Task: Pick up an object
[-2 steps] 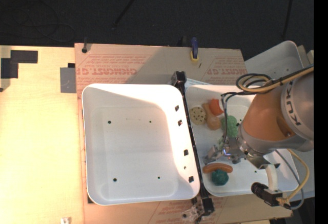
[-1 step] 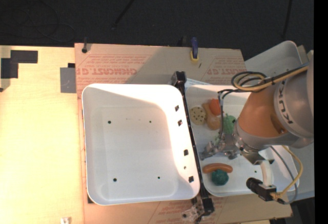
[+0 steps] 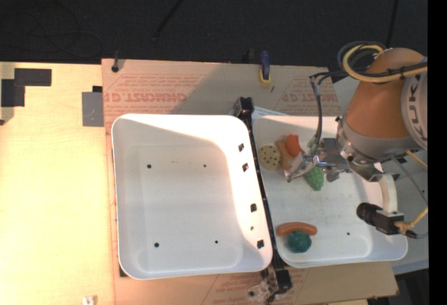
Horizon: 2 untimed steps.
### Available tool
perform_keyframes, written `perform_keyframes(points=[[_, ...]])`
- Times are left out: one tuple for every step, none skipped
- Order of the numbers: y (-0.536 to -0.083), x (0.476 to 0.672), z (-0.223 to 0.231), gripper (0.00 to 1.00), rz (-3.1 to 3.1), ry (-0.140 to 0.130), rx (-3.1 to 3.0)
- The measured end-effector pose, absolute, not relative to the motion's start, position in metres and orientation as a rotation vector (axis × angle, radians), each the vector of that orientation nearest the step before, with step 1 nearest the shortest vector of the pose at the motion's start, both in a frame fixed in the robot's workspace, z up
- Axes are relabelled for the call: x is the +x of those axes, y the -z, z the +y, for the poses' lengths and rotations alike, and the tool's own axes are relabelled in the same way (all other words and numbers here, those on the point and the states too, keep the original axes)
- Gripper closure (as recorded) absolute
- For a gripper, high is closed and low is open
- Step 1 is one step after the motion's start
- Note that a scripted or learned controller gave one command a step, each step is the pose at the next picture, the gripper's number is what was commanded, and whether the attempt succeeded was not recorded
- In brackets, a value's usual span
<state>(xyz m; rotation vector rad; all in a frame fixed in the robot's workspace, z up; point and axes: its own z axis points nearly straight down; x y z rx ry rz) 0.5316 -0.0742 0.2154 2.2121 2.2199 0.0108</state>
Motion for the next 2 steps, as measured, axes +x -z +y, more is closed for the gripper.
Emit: perform_keyframes(points=[[-0.091, 0.542, -0.084, 0.00, 2.227, 0.012, 2.229], [-0.192, 0.505, -0.052, 0.00, 2.225, -0.004, 2.219]])
